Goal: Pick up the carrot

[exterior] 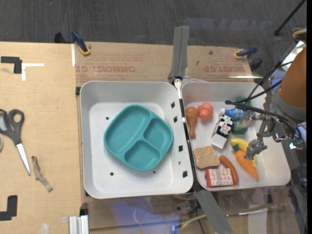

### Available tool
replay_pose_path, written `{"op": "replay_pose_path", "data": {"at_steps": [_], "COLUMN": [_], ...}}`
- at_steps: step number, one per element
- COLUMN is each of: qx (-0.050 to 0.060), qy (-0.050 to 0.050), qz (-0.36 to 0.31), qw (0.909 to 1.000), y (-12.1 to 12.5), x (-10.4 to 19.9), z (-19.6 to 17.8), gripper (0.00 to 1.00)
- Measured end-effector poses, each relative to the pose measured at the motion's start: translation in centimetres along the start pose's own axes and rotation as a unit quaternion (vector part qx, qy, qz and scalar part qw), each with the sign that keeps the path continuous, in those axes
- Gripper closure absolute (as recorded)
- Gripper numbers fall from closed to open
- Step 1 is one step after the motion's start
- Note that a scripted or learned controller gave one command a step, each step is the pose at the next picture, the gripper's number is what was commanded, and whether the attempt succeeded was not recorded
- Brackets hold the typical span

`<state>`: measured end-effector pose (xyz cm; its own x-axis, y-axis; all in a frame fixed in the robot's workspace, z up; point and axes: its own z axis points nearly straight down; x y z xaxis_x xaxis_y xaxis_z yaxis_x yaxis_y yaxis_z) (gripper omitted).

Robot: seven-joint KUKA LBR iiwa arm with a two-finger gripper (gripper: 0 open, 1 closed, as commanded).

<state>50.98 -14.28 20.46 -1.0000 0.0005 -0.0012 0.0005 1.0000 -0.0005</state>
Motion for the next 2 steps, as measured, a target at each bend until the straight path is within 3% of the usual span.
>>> {"op": "replay_pose_path", "data": {"at_steps": [1,2], "qx": [0.002,0.002], "qy": [-0.006,-0.003], "qz": [-0.03,-0.003], "qw": [0.9995,1.0], "y": [-1.17,-1.18], "x": [2.25,1.77], "z": [10.66,10.7], "gripper": [0.0,0.0]}}
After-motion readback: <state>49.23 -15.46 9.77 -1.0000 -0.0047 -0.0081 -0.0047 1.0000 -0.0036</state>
